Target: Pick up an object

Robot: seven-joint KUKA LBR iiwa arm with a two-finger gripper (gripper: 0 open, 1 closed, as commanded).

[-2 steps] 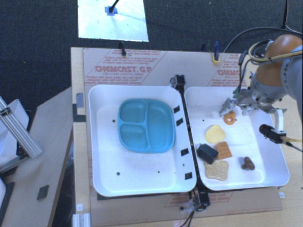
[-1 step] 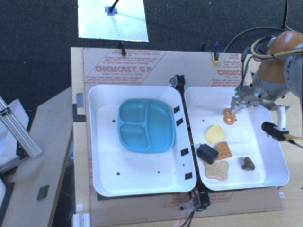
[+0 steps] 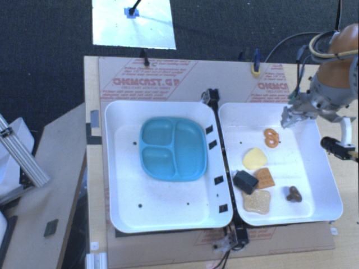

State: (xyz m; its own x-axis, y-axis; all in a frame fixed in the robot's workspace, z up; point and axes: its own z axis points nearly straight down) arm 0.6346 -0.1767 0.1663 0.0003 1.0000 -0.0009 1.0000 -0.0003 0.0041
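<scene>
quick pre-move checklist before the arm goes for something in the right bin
1. Tool position: over the right bin's far end, above the contents. Ok.
2. Tool free of any load: cannot tell.
3. Nearest target: pretzel, just below the tool, apart from other items. Ok.
4. Crowding: black block touches the orange cracker and the tan piece. Not ok for a clean grasp there.
5. Brown lump: lies alone. Ok.
6. Blue divided plate: in the left bin, away from the tool. Ok.

Wood bench [image 3: 61,150], w/ a clear sheet w/ red words [image 3: 147,82] on top. On that, 2 white bins side by side: left bin [image 3: 120,206] & right bin [image 3: 322,175], edges touching in the middle.
</scene>
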